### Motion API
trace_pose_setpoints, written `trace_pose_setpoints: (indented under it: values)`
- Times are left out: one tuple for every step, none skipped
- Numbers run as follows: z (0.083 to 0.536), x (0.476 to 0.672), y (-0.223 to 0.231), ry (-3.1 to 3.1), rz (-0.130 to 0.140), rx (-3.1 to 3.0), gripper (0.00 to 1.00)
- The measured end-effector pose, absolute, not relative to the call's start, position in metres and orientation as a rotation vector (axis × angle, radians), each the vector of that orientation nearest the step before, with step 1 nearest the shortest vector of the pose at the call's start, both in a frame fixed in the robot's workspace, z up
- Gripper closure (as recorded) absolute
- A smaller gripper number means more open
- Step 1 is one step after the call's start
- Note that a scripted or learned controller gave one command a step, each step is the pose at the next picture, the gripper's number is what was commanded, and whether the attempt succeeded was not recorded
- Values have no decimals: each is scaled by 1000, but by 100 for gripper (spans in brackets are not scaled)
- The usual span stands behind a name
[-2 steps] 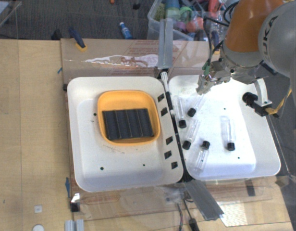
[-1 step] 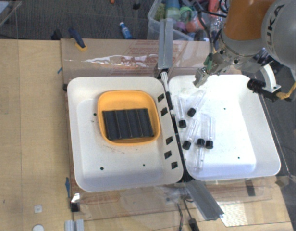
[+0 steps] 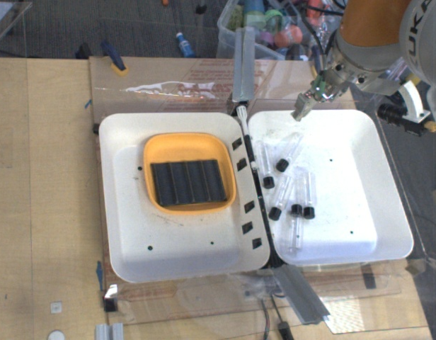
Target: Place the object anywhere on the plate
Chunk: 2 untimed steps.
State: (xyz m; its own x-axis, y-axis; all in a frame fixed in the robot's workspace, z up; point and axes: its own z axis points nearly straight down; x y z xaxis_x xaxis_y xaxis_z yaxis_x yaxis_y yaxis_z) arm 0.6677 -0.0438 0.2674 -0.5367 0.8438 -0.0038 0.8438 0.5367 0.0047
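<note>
An orange plate (image 3: 156, 154) with rounded corners sits in the left bin (image 3: 126, 246). A black ridged rectangular block (image 3: 188, 183) lies flat on the plate, slightly toward its near side. In the right bin (image 3: 359, 190) several clear plastic tubes with black caps (image 3: 282, 165) lie scattered near the left wall, some around (image 3: 301, 210). My gripper (image 3: 305, 106) hangs above the far edge of the right bin, up and to the right of the tubes and far from the plate. I see nothing held under it.
A black divider with clips (image 3: 246, 190) runs between the two bins. A clear box of colourful items (image 3: 282, 13) stands behind the right bin. A metal bar (image 3: 243, 62) stands at the back between the bins. The wooden bench (image 3: 41, 190) lies to the left.
</note>
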Motion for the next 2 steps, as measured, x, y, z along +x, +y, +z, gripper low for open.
trace_pose_setpoints:
  values:
    - [275,668,-60,2923,4,1132,100]
    - [285,656,-89,3043,3,759,100]
